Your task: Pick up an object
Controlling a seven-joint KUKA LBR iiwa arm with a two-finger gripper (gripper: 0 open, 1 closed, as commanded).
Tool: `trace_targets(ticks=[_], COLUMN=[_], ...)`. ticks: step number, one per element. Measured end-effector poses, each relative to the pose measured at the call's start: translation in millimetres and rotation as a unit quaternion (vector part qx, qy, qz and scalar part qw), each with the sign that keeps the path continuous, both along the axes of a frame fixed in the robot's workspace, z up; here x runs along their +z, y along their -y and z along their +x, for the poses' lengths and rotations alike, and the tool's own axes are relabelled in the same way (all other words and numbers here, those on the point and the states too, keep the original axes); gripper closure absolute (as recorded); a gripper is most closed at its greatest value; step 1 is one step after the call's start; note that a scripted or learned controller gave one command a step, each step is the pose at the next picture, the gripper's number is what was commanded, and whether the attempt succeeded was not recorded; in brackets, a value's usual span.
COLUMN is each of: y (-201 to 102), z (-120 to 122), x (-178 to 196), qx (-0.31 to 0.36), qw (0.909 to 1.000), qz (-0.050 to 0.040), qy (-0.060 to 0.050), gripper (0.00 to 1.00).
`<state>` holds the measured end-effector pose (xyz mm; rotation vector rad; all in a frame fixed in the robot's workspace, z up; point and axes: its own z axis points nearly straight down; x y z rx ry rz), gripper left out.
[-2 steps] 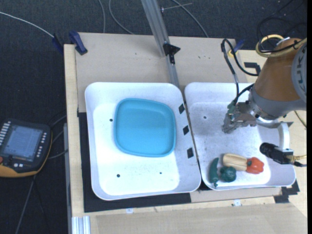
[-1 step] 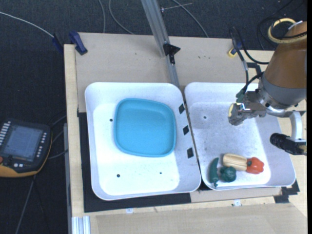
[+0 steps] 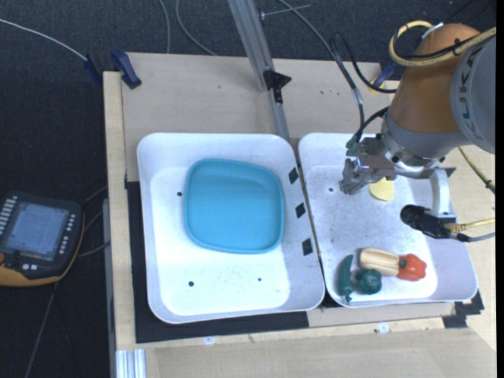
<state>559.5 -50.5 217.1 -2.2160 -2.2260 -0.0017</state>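
The tool is hovering low in the right bin, just beside a pale yellow piece, seemingly lining up a grasp; whether it is open, I cannot tell. Toy vegetables are lying near the bin's front edge.

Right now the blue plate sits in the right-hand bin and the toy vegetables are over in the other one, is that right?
Not quite. The camera view shows the blue plate in the left bin. The toy vegetables lie in the other one, the right bin, at its near edge, below the gripper.
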Motion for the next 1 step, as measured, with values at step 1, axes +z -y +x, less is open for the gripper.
trace_targets(ticks=[1], y=[-53.6], z=[25.7], x=[11.9], qx=[0.000], qw=[1.0000], qz=[0.0000], qy=[0.001], gripper=[1.00])
